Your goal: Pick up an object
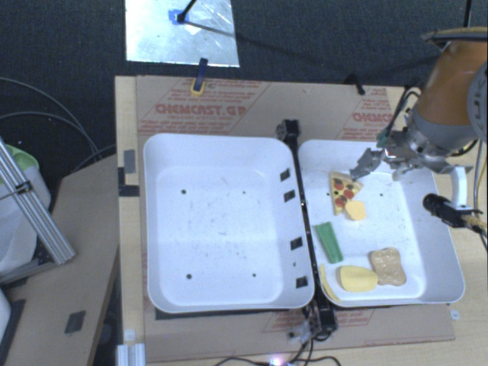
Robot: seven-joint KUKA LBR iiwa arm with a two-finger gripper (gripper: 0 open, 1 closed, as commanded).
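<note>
Gripper [379, 162] hangs above the right bin's [435, 239] far edge, beside the pizza slice [344, 190]. Its fingers stand apart, holding nothing.

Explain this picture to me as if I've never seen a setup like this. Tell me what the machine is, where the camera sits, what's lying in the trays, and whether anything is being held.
One camera, fixed above a bench, looks down at a slant. The machine reaching in from the right is a robot arm, grey with an orange band, ending in a two-finger gripper. On the bench sit two shallow white bins side by side: the left bin and the right bin. In the right bin lie toy foods: a pizza slice, a small yellow piece touching it, a green stick, a yellow lemon-like piece and a tan bread-like piece. The gripper is over the right bin's far side, near the pizza slice. Nothing shows between its fingers, so nothing is held.
</note>
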